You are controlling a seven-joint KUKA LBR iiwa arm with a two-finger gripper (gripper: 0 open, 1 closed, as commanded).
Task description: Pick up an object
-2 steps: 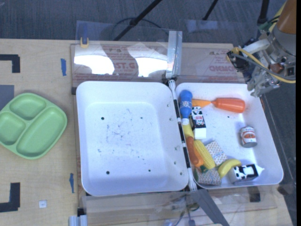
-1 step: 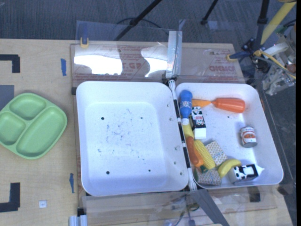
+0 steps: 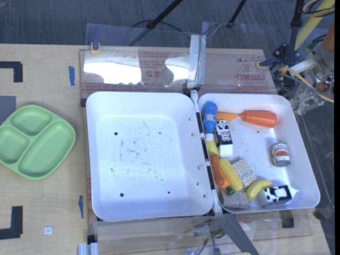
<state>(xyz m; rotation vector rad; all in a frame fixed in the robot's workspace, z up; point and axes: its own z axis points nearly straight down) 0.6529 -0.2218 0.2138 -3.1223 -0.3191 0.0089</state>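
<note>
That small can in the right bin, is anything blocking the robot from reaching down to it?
Nothing visible does. The small can stands by itself on open floor of the right bin, apart from the orange toy above it and the banana below. The arm's end sits past the bin's upper right corner.

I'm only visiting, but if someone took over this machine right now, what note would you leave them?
Gripper: at the far right corner of the right bin, holding nothing that I can see.
Things: all in the right bin: orange screwdriver, small can, corn cob, banana, blue bottle, cow-print carton.
Done: nothing picked yet.
Left: pick one object. The can stands apart, perhaps easiest.
</note>
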